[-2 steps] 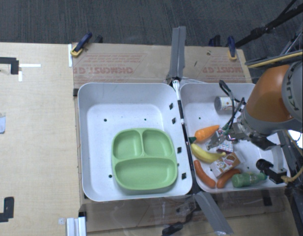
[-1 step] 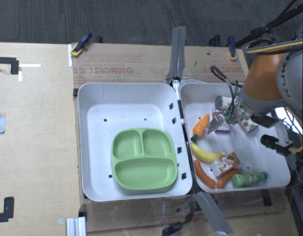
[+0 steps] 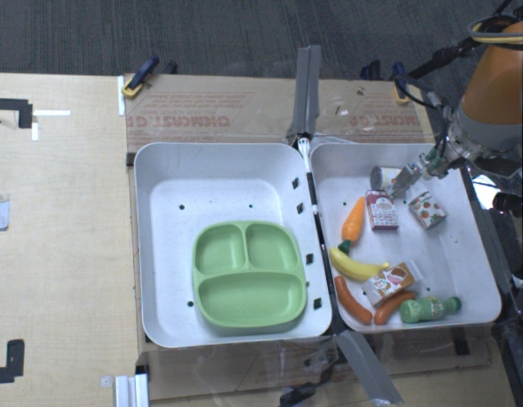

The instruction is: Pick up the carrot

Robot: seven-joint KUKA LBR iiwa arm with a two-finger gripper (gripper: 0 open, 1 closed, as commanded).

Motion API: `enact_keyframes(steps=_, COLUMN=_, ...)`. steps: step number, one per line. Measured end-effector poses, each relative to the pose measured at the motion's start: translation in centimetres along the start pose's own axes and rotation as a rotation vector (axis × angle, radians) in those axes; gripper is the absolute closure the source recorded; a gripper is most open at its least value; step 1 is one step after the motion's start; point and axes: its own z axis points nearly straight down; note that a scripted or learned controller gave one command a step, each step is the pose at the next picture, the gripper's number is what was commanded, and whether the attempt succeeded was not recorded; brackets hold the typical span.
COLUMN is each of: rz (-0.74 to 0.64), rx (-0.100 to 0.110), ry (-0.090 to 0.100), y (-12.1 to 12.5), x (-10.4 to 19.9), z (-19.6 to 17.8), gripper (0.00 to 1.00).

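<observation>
The carrot (image 3: pixel 354 218) is orange with a green stub at its lower end. It lies slanted in the right bin (image 3: pixel 473 253), near that bin's left wall. My gripper (image 3: pixel 388 183) hangs over the bin's upper middle, up and to the right of the carrot and apart from it. It is open and holds nothing. One fingertip (image 3: pixel 376 176) sits just above a small red carton (image 3: pixel 381 210), which lies right beside the carrot.
Below the carrot lie a banana (image 3: pixel 356 266), a juice box (image 3: pixel 388 282), two sausages (image 3: pixel 353 300) and a green bottle (image 3: pixel 429 309). A second small carton (image 3: pixel 426 210) lies under the wrist. The left bin (image 3: pixel 159 227) holds a green divided plate (image 3: pixel 248 274).
</observation>
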Motion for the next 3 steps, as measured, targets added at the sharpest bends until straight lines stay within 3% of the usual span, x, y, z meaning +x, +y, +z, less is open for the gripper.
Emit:
enact_keyframes(steps=1, rz=-0.020, rx=0.000, ry=0.001, y=-2.1, x=3.1, z=0.4, gripper=0.00)
enact_keyframes(steps=2, rz=-0.140, rx=0.001, ry=0.002, y=0.7, x=8.1, z=-1.4, gripper=0.00)
enact_keyframes(steps=3, rz=-0.222, rx=-0.012, ry=-0.008, y=-0.3, x=5.6, z=6.8, gripper=0.00)
